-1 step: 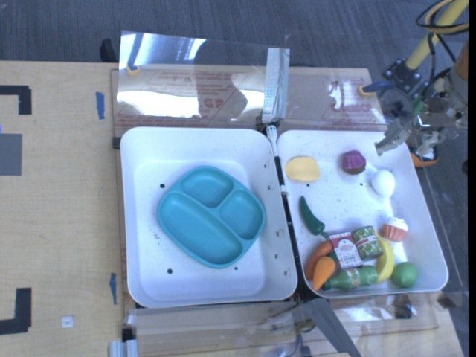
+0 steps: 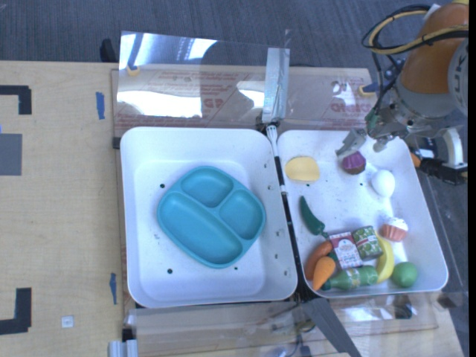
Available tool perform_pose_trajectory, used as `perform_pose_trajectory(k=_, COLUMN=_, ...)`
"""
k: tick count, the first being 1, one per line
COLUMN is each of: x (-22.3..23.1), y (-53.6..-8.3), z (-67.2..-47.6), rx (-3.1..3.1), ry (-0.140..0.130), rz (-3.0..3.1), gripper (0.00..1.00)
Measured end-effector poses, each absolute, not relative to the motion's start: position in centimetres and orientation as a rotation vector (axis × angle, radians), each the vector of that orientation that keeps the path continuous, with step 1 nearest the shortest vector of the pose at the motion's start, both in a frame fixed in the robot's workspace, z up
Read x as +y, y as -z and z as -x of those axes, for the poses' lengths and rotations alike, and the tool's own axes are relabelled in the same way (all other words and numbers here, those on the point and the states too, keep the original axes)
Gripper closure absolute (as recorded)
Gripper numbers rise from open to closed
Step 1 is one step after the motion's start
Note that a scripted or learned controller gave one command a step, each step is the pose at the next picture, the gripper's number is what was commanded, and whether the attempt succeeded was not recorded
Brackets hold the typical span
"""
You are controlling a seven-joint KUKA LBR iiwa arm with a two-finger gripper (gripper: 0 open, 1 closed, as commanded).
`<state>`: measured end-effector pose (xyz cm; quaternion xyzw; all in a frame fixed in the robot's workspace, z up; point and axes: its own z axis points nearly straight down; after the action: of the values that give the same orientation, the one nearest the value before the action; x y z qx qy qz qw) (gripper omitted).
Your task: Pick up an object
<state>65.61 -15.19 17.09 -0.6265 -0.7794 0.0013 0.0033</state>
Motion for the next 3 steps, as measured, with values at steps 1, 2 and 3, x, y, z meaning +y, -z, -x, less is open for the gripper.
perform_pose_trajectory(k=1, x=-17.7, y=-8.6, z=-66.7, rx=-2.498, ry=-0.001, rz=1.901, gripper=0.00)
perform_pose_trajectory(k=2, x=-13.6, y=-8.6, z=-64.4, rx=-2.543, ry=0.003, rz=1.846, gripper=0.00)
perform_pose_trajectory(k=3, x=-12.5, y=-8.6, z=-66.7, rx=-2.490, ry=-0.001, rz=1.920, gripper=0.00)
